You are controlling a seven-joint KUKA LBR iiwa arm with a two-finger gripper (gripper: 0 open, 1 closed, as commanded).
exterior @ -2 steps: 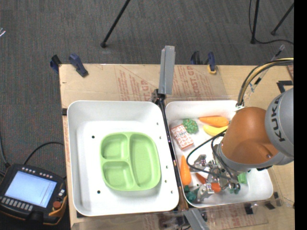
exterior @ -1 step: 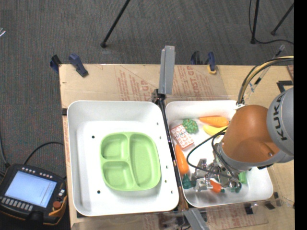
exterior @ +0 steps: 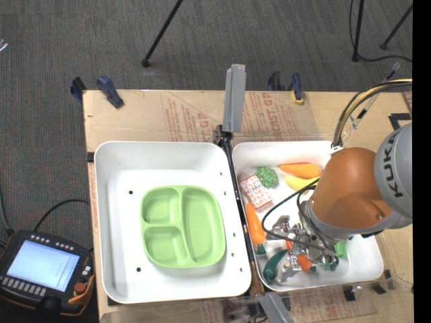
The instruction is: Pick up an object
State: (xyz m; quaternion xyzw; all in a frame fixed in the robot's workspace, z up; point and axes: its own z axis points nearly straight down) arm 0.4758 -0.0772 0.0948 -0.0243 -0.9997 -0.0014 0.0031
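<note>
Nearest the camera, the grey arm's orange band (exterior: 347,190) is seen hanging over the right-hand shallow white bin (exterior: 367,264), with the metal two-finger gripper (exterior: 301,251) lowered beneath it into the bin's near end. Whether the gripper is spread or closed cannot be told, as its tip is lost among cables and small items. A small orange piece (exterior: 304,263) and a dark green toy (exterior: 272,268) are seen right at the gripper. Farther along the same bin, a long orange carrot (exterior: 255,225), a red-and-white printed packet (exterior: 256,190), a green broccoli toy (exterior: 267,176), and a yellow banana (exterior: 296,181) beside an orange piece (exterior: 301,169) are laid. A light green three-compartment plastic plate (exterior: 182,227) is held in the left-hand white bin (exterior: 114,180).
</note>
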